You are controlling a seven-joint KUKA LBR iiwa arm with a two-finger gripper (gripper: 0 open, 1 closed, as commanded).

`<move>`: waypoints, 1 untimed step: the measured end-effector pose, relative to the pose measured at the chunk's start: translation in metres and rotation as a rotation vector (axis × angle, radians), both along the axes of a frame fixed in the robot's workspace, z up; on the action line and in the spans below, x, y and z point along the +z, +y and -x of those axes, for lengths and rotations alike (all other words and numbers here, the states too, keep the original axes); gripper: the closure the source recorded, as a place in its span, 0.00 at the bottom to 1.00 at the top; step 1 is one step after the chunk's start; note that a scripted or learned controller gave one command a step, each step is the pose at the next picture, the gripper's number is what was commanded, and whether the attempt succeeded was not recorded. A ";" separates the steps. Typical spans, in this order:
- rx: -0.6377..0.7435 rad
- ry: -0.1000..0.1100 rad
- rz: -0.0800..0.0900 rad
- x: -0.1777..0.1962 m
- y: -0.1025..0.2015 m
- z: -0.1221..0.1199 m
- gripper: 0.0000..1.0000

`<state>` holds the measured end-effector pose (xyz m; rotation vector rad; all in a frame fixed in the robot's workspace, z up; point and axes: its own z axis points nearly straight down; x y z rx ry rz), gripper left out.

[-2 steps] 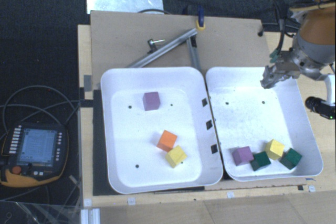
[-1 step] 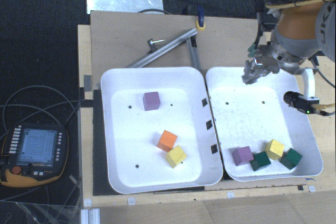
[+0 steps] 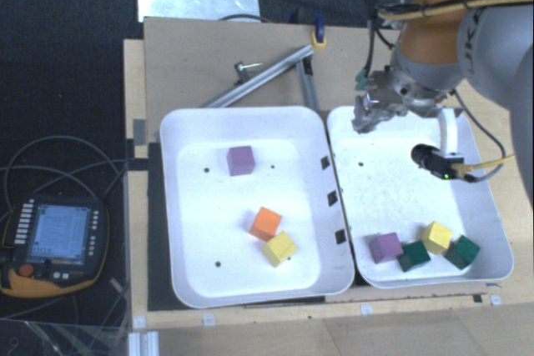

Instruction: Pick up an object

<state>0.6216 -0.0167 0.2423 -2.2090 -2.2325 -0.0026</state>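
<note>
End effector hangs above right bin's far edge; blocks lie in both bins.

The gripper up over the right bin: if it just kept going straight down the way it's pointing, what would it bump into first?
Probably bare floor of the right bin near its far edge. The gripper points down there, with the blocks clustered at the near edge, though depth is hard to judge.

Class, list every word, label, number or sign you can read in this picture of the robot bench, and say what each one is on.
No text here can be read.
Handheld control unit on the floor left of the bench: its lit screen shows content, too small and blurred to read.
Blocks, white bins and arm: no visible lettering.
</note>
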 end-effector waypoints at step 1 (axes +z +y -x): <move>-0.001 -0.002 0.001 -0.009 0.042 -0.014 1.00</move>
